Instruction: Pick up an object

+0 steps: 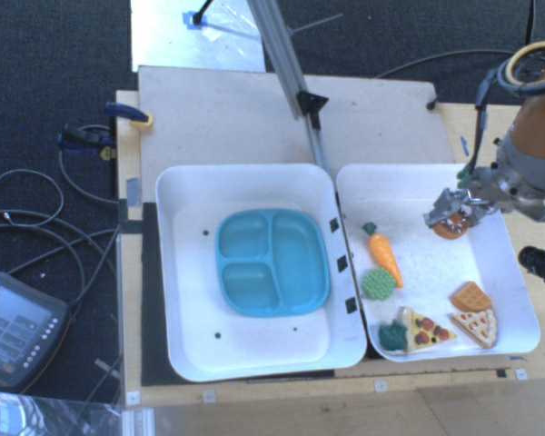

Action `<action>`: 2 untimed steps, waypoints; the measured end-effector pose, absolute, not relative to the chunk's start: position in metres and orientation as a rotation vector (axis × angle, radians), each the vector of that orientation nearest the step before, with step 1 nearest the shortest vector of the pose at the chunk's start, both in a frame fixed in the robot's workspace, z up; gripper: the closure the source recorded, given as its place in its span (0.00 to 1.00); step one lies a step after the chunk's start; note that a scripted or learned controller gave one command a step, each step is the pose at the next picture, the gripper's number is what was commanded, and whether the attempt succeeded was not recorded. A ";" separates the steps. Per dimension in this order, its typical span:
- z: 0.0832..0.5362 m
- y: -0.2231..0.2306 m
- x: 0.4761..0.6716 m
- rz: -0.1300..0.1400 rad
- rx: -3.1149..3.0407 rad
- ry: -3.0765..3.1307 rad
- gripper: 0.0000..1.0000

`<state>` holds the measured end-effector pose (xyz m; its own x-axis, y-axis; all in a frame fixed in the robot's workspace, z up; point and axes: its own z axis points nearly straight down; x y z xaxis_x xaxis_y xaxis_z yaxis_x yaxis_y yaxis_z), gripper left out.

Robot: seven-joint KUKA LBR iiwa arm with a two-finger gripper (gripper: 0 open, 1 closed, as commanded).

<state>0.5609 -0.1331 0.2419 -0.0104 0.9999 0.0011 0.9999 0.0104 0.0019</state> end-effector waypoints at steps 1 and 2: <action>0.249 -0.089 0.581 0.006 2.207 2.232 1.00; 0.236 -0.040 0.605 0.005 2.208 2.233 1.00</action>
<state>0.6053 -0.0396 0.2357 -0.0112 0.9999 0.0011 0.9999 0.0112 0.0031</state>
